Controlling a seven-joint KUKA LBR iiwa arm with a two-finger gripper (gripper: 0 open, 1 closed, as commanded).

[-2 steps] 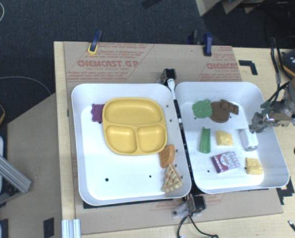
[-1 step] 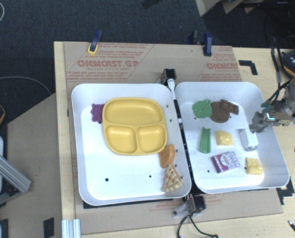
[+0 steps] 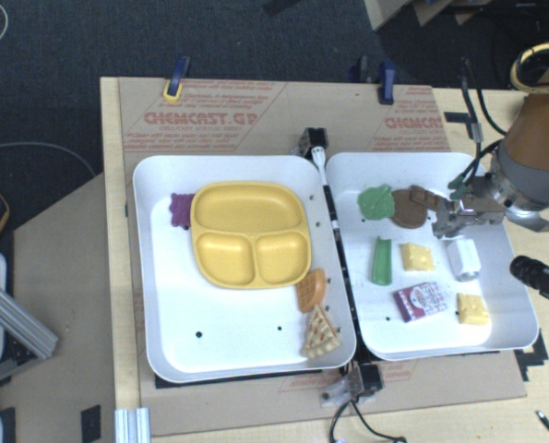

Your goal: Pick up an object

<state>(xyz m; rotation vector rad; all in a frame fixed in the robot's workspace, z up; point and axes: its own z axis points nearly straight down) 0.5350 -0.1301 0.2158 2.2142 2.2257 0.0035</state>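
The grey arm with its orange band is reaching in from three o'clock, and its gripper is hanging over the upper part of the right bin, a shallow white tray with rounded corners. Whether its metal tips are spread or pressed together cannot be told from this angle, and nothing is showing between them. Directly at nine o'clock from the gripper, a rounded brown lump is lying just beside it, and a flat green leaf-shaped piece is touching that lump on its far side. Below these, a slim green stick is lying nearly upright, with a pale yellow block near it at three o'clock and a small white cylinder further along. At five o'clock in the bin, a glossy maroon packet is sitting beside a second yellow block. The left bin is holding a smooth yellow divided plate with three compartments; a purple piece is touching its nine o'clock edge, while an orange-brown oval piece and a tan waffle-textured wedge are lying at its five o'clock corner. Both bins are resting on a brown board with red lettering.
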